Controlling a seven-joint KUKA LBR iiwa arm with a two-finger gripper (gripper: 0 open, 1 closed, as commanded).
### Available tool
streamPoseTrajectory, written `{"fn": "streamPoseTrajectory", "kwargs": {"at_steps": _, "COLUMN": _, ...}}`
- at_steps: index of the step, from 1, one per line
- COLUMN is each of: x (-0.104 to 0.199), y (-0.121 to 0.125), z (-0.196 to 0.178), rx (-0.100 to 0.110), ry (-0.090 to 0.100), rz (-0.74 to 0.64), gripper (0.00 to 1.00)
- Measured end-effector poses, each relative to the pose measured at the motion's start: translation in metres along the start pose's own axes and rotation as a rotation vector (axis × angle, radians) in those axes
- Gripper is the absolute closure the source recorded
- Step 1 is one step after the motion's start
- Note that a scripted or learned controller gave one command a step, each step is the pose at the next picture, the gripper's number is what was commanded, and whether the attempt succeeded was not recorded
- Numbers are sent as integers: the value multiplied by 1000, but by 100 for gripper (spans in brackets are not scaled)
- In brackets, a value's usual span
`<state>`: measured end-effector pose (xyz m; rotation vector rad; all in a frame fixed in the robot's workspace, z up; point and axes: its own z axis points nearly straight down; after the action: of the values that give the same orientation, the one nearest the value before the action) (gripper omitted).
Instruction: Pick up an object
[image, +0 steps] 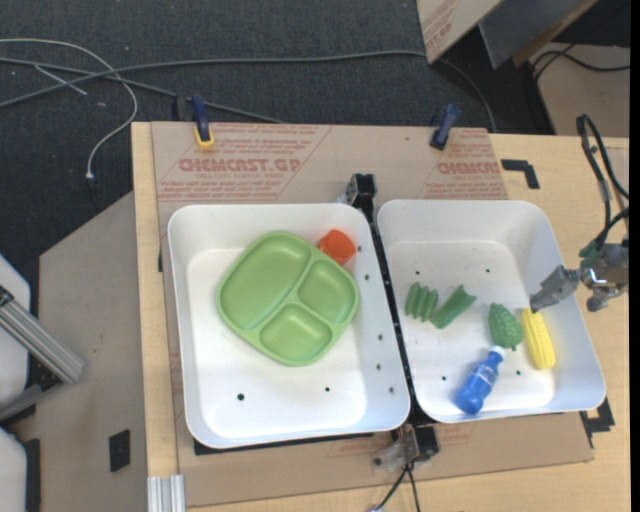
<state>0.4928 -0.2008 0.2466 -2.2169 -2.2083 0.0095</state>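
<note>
Corn (539, 338), yellow and ridged, lies below the claw (553, 291), grip unclear.

Green divided plate (288, 297) in left bin (190, 240); gripper (553, 290) above corn (539, 338), perhaps touching it.

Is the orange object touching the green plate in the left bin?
Touching. In the camera view the orange object sits against the upper right rim of the green plate, and no white bin floor shows between them.
</note>
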Motion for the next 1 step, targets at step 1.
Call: {"fn": "streamPoseTrajectory", "kwargs": {"at_steps": 1, "x": 1, "y": 3, "z": -6, "rx": -12, "ry": -4, "rz": -4, "gripper": 0}}
